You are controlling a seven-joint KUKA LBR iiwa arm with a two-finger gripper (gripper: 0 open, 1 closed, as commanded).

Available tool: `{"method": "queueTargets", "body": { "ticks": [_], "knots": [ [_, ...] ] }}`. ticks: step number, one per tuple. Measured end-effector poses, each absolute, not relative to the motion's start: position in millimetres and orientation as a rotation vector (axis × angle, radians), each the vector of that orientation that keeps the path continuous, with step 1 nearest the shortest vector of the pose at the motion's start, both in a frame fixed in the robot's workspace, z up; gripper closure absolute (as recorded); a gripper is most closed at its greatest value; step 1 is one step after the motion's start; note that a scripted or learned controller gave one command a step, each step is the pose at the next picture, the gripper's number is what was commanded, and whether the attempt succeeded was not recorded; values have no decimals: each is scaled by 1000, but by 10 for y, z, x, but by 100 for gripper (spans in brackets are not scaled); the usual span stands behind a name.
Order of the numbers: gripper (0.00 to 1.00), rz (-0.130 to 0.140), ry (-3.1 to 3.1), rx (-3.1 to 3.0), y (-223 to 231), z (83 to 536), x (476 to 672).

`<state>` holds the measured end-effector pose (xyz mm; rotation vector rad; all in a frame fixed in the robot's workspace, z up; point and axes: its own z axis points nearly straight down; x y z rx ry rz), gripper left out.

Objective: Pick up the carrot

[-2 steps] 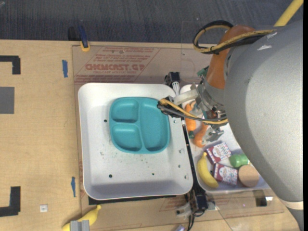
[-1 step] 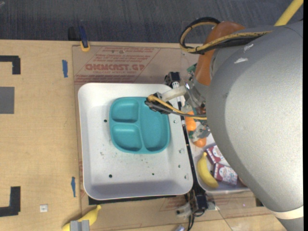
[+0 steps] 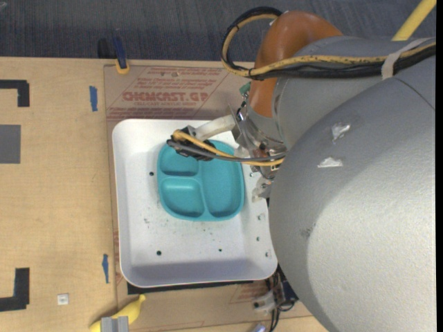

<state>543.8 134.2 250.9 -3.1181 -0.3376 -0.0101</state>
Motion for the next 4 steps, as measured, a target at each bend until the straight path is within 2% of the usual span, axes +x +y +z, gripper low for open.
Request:
{"method": "queueTargets", "body": {
  "ticks": [1,2,3,4],
  "knots": [
    [0,14,-346,-3122,2055,1837,5168],
    [0,-4,-317,-3119,1954,982,5365],
    [100,29,-317,-3105,2003,1038,5317],
    [100,-15,-334,-3129,2229,1037,5022]
  ]
}}
